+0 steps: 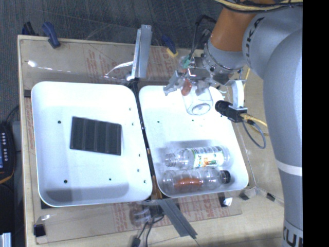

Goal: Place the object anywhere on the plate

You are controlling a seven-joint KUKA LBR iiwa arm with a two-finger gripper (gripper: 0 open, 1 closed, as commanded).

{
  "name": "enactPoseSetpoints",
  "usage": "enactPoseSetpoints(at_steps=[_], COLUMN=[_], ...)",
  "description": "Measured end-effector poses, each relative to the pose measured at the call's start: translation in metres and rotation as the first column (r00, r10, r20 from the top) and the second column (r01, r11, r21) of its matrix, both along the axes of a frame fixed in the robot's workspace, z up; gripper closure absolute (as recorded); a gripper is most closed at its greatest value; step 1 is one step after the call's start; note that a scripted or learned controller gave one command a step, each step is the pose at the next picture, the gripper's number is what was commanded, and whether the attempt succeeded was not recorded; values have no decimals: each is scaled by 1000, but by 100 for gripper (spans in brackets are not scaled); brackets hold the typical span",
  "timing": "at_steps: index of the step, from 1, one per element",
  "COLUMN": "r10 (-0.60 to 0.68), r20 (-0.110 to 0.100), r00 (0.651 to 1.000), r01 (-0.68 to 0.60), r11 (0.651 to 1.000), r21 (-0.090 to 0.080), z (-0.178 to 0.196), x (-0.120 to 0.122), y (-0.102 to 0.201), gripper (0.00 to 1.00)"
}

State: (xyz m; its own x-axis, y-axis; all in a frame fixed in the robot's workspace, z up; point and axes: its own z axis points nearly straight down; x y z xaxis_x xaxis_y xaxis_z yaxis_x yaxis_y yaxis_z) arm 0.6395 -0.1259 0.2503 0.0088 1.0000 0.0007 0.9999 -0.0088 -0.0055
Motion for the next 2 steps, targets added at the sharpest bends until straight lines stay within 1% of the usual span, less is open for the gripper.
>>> enactPoseSetpoints(at_steps=[1, 2], r10=[0, 195], r20=[0, 3], r00=[1000, 981], r01=[0, -195], r11=[1000, 981], r21=[0, -1], z=[0, 30], x=[0, 9], y=[0, 43], gripper=[0, 0])
